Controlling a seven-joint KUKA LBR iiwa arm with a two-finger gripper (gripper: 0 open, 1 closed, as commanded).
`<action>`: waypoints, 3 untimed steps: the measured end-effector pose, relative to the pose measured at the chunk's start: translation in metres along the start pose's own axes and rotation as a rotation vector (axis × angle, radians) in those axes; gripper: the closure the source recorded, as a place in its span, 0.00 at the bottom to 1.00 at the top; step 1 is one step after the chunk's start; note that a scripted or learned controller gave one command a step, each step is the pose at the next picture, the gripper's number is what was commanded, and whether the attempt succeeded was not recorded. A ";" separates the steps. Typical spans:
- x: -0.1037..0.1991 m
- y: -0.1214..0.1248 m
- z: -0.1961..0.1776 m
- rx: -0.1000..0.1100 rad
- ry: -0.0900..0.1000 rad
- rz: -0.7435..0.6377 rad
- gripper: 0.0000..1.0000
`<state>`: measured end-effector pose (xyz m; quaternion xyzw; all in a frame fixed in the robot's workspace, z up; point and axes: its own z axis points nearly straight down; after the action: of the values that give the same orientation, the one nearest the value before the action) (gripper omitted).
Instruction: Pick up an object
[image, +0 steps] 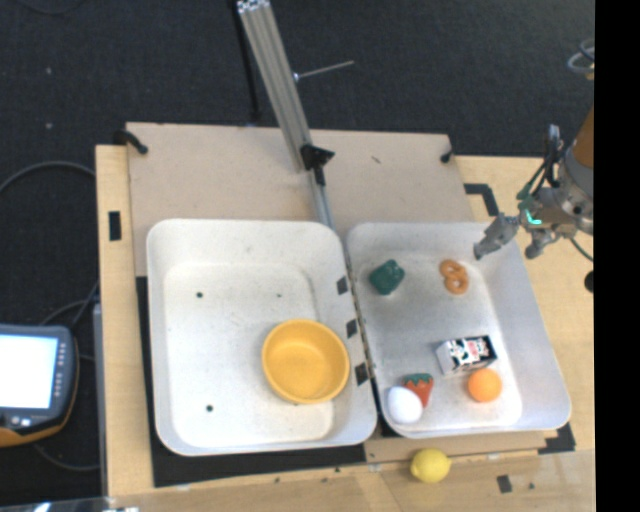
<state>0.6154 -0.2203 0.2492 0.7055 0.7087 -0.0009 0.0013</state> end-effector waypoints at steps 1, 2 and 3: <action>-0.006 -0.007 0.045 0.004 0.000 0.006 0.00; -0.002 0.000 0.100 0.001 0.000 0.002 0.00; -0.004 -0.001 0.151 0.003 0.000 0.004 0.00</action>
<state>0.6144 -0.2246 0.0984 0.7069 0.7073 -0.0021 0.0002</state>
